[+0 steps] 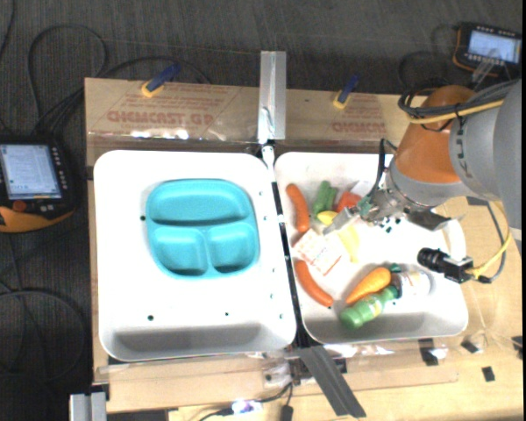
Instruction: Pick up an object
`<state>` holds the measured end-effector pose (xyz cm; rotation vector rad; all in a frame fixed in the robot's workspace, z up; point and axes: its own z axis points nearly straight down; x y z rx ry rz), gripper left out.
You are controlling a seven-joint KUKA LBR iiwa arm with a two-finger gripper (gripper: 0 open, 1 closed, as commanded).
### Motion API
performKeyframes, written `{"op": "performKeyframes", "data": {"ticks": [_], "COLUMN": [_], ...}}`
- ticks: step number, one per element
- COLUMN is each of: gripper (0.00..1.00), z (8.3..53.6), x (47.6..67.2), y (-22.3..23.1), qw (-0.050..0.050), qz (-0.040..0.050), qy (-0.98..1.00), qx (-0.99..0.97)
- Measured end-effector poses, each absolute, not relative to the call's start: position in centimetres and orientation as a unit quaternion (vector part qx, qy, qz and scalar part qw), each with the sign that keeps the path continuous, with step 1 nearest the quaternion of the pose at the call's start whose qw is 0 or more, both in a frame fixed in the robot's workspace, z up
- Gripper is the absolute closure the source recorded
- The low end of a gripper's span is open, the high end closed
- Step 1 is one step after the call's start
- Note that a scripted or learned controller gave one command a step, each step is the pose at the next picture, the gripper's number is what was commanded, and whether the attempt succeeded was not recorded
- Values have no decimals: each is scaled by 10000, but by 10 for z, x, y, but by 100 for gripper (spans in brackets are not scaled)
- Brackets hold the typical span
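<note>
The right bin [447, 235] holds several toy foods. An orange sausage [296, 207] lies at its left wall, with a green pepper [323, 197], a small yellow piece [328, 219] and a red piece [346, 203] beside it. A white packet [320, 251] and a pale yellow slice [350, 240] lie in the middle. Toward the front are a second orange sausage [314, 286], a carrot [369, 282], a green vegetable [366, 311] and a white bottle [413, 281]. My gripper [371, 210] hangs low in the bin's back half, right next to the red piece.
The left bin [123, 323] holds a blue divided tray [202, 226]. A metal divider [273, 95] stands behind the gap between the bins. The arm's black cable fitting [445, 263] juts over the right bin's right side. A teach pendant [24, 182] lies at far left.
</note>
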<state>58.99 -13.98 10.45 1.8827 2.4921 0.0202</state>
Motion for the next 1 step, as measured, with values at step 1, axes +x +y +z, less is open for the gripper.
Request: {"op": "performKeyframes", "data": {"ticks": [1], "gripper": [100], "z": [113], "x": [590], "y": [-139], "qw": [85], "qz": [67], "qy": [7980], "qx": [6026]}}
